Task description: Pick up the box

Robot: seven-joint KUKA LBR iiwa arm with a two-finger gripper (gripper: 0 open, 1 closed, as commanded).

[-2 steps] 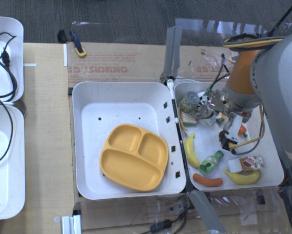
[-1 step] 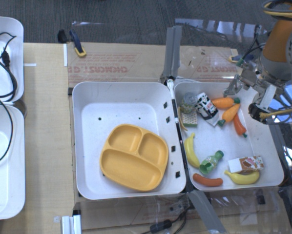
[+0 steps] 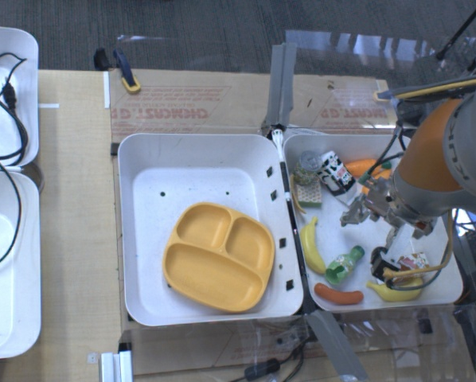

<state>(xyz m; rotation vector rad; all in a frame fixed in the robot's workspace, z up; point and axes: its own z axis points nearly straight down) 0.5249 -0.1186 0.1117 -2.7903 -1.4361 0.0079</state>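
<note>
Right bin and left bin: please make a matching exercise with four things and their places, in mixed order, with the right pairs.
Things:
1. yellow divided plate
2. green bottle
3. sausage
4. long banana

Places:
A. along the left wall of the right bin
B. at the right bin's near edge, below the bottle
C. in the left bin
D. in the middle of the right bin, right of the long banana

Pairs: 1-C, 2-D, 3-B, 4-A
</note>
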